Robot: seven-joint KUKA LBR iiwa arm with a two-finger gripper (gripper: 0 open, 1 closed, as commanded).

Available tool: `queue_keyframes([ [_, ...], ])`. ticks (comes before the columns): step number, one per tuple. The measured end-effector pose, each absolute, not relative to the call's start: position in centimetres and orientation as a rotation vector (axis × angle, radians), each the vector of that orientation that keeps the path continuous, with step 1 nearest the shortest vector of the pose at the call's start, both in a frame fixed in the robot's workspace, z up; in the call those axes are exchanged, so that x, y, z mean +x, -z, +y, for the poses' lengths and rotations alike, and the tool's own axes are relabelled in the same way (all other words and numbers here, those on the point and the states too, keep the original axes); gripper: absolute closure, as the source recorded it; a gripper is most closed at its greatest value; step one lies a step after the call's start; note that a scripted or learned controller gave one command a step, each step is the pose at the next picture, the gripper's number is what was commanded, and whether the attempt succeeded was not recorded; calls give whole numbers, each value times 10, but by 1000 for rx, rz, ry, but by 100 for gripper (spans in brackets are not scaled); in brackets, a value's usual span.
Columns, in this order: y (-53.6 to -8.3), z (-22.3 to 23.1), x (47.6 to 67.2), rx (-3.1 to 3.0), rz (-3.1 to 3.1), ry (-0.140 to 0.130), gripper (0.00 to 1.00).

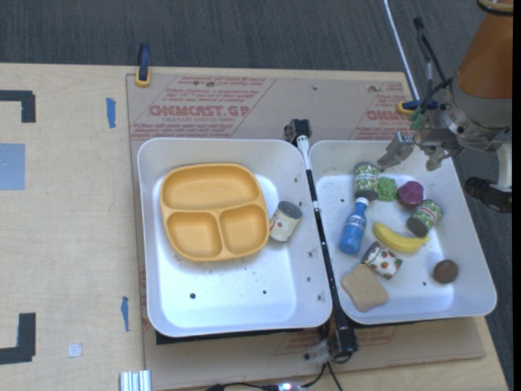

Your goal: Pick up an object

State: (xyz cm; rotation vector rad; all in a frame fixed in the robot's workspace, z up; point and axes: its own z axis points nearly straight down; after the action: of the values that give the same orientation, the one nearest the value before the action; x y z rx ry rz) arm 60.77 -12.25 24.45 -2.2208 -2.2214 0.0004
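Note:
My gripper (pixel 417 154) hangs over the far edge of the right bin (pixel 472 296), its two fingers spread open with nothing between them. Just below it in the bin lie a green-labelled can (pixel 366 177), a small green piece (pixel 386 190) and a purple object (pixel 410 192). Further toward the front are a second green can (pixel 426 213), a blue bottle (pixel 354 226), a banana (pixel 399 239), a small patterned can (pixel 381 260), a slice of bread (pixel 364 287) and a brown ball (pixel 444 271).
The left bin (pixel 236 304) holds a yellow divided plate (pixel 216 210) and a small can (pixel 284 221) beside it. A black divider bar (pixel 313 210) runs between the bins. A thin cable (pixel 399 35) slants down toward the arm.

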Motion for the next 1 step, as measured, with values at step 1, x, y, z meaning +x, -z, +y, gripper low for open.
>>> queue_keyframes([
  [1,-111,-129,653,-2220,-2223,1,0],
])
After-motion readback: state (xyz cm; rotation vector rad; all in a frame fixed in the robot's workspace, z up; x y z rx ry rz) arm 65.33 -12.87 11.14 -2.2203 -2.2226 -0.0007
